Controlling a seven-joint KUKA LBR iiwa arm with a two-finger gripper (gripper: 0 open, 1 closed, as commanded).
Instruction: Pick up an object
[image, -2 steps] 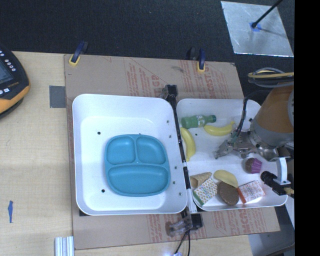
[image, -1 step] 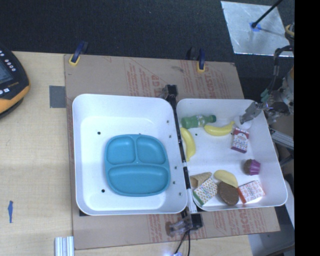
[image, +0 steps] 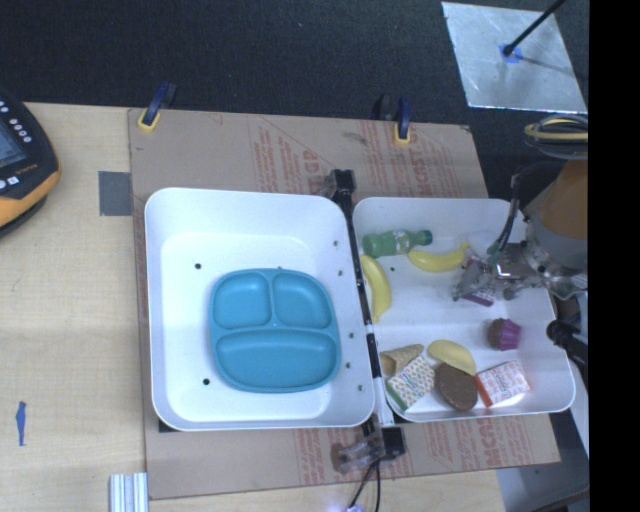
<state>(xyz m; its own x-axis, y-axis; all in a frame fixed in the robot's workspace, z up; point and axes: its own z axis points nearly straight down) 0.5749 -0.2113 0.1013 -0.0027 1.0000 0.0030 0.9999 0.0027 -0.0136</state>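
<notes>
The claw (image: 487, 277) was seen low in the right bin (image: 455, 215), near its right wall, just below a yellow banana (image: 437, 260). Whether it was open or shut could not be told, and nothing was seen held. A purple piece (image: 504, 333) lay apart, below it. A blue divided plate (image: 274, 329) was seen in the left bin (image: 170, 300).

i see open floor mid right bin (image: 455, 212), bananas (image: 436, 259) and bottle (image: 395, 242) crowding its top, food toys (image: 455, 383) packing the bottom, blue plate (image: 274, 329) filling left bin (image: 165, 300)
</notes>
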